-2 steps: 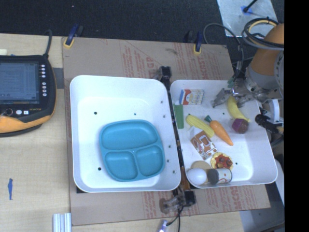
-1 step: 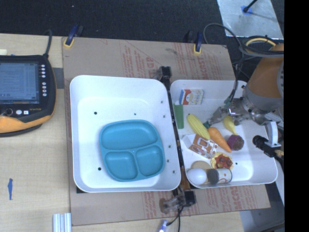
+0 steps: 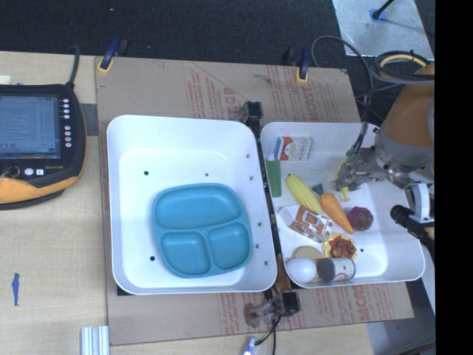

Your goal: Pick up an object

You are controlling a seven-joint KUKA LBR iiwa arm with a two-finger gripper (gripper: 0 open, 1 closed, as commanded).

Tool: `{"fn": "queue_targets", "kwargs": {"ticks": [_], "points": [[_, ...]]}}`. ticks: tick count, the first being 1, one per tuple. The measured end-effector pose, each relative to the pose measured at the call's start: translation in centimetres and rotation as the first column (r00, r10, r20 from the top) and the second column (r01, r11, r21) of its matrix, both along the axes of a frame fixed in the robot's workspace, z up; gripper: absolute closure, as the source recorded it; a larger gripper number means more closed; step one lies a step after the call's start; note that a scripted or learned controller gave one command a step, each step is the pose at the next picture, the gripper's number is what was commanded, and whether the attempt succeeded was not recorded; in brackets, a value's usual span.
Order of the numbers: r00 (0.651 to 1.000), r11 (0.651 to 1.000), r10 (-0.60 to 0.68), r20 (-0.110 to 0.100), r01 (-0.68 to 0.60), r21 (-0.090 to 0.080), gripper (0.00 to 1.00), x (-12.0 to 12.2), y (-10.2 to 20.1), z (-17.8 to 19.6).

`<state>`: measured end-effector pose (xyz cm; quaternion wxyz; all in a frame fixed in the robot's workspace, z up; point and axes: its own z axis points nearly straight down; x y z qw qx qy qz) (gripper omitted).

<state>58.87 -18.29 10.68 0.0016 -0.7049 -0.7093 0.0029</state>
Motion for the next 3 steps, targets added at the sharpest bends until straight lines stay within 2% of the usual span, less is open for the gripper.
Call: {"fn": "queue_targets", "kwargs": {"ticks": [1,2,3], "points": [[1.0,1.0,0.0,0.005,0.0,0.001,1.0,-5.0,5.4,-1.4],[1.0,1.0,-0.001,0.004,0.001,0.0,0.0,-5.1,5.4,-1.5],[1.0,1.0,-0.005,0.006,0.005,-0.006,0.0,0.5,7.4,-1.3]]}}
